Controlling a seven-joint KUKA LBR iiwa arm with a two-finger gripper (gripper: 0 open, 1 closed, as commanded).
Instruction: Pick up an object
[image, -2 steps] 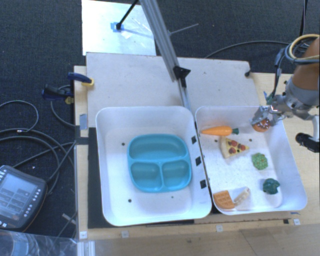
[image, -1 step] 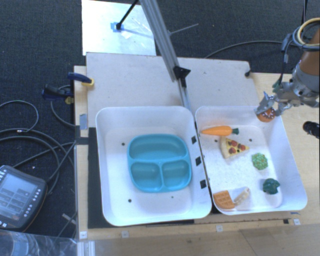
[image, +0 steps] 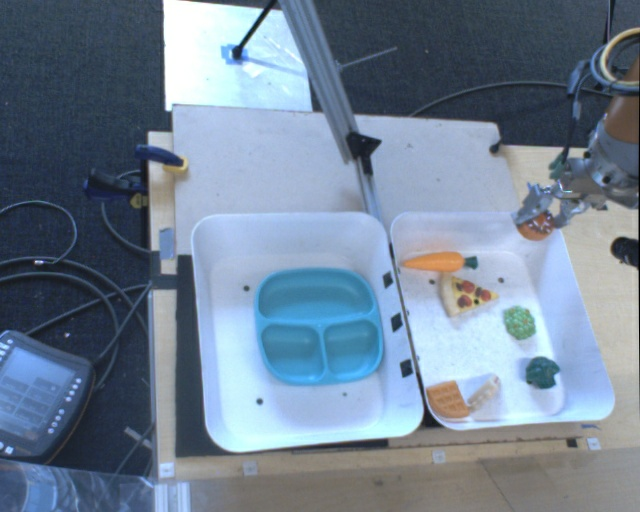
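Gripper (image: 537, 212) over right bin (image: 590, 330) far corner, clamped on small round orange-red obj (image: 537, 226), maybe toy fruit.

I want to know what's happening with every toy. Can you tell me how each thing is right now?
Gripper: shut on a small orange thing, above the right bin's far rim.
Carrot: lying flat in right bin.
Pizza: flat.
Light green ball: resting.
Dark green toy: resting.
Blue tray: upright in left bin.
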